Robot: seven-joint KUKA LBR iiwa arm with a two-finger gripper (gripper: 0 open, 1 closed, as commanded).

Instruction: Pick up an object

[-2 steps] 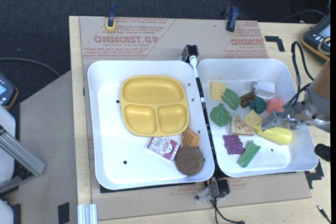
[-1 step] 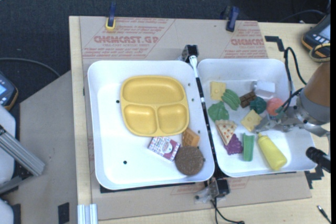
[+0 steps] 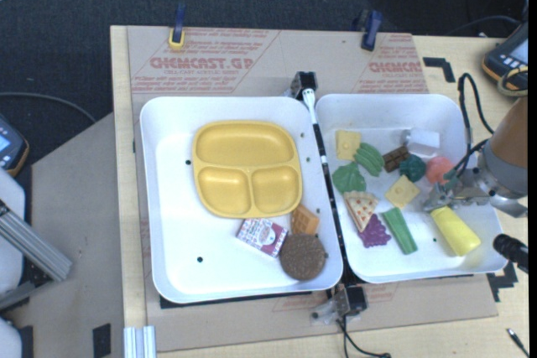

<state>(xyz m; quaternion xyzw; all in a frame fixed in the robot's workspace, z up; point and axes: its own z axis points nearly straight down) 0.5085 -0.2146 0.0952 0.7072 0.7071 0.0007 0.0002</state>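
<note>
Yellow tray [image 3: 247, 168] sits in left bin [image 3: 159, 205]. Right of tray: toy food pile. Farther right: gripper [image 3: 443, 195], grip unclear, just above yellow bottle [image 3: 456, 230]. Best: drop straight, squeeze bottle middle.

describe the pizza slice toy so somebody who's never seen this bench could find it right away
Go to the right-hand shallow white bin, to its near-left part. The small triangular toy pizza slice lies there, tan with red spots, between a green leafy toy and purple toy grapes. No neighbour is triangular.
</note>
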